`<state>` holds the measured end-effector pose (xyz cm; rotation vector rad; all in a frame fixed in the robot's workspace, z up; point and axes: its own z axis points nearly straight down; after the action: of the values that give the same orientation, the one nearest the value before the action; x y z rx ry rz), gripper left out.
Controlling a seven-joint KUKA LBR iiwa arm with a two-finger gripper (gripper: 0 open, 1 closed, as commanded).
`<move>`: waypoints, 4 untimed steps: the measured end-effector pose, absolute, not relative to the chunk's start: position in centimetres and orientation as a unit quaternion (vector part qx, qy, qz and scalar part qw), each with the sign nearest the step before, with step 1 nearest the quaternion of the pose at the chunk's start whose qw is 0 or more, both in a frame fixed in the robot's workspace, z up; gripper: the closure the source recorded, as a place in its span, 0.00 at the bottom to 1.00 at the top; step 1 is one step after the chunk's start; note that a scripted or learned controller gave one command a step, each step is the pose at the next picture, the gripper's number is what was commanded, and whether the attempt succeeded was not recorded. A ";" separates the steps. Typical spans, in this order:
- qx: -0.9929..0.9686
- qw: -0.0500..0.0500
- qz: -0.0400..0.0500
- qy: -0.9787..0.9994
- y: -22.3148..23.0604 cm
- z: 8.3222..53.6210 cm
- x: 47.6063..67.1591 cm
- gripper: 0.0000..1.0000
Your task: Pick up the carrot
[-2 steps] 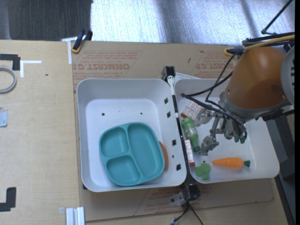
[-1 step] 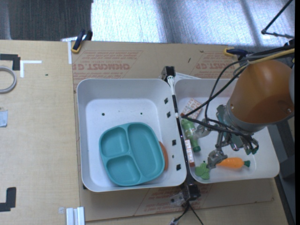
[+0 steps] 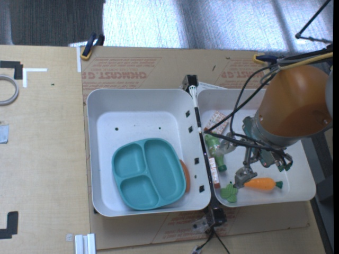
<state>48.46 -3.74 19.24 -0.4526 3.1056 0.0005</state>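
Left bin [image 3: 100, 142], shallow white plastic with rounded corners, held a teal three-compartment plastic plate [image 3: 150, 172] lying flat, slightly rotated, toward the near side. A sliver of something orange [image 3: 185, 174] poked out from behind the plate's right rim; too hidden to identify. The plate looked like clutter rather than anything the task needed.

The two bins were butted together along a shared edge, with black clips [image 3: 191, 81] at the far and near ends, presumably to keep them from sliding apart under arm contact.

In the right bin [image 3: 302, 192], against the divider wall, was a heap of small items: a green bottle-like piece [image 3: 216, 153], a red-and-white printed wrapper [image 3: 213, 169], and a green leafy plastic piece [image 3: 230, 192] near the front. They were jumbled and overlapping, hard to separate.

The small orange plastic carrot with green top [image 3: 260, 184] lay flat on the bin floor near the front wall, long axis roughly left-right, green end to the right. Smooth, tapered, probably slippery across its width.

The metal two-finger gripper [image 3: 244, 178] hung just left of the carrot's blunt end, touching or nearly so. No carrot visible between the fingers, so not a grasp. Cannot tell whether it was released or clenched; linkage and cables cluttered it. The orange band of the arm [image 3: 294, 102] bulked above, shadowing the bin's right half.

My read: gripper was offset toward the tip, so a closure there would likely miss.
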 end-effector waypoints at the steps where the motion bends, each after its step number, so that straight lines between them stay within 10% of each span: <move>1: -0.162 0.001 0.000 0.987 -3.4 19.3 48.7 0.00; 3: -0.286 0.002 0.000 0.958 0.1 19.3 48.6 0.00; 4: -0.447 0.002 0.000 0.895 0.1 19.2 52.4 0.00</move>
<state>52.37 0.08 19.23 -1.4011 2.8078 0.0008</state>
